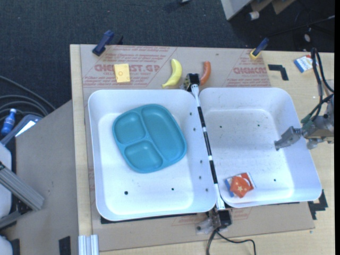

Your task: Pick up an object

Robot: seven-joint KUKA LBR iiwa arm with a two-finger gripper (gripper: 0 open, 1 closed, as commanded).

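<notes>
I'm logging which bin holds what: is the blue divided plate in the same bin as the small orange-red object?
No. The blue divided plate lies in the left bin, while the small orange-red object sits in the right bin.

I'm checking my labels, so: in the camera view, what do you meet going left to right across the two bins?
Blue divided plate → red-orange packet → gripper.
</notes>
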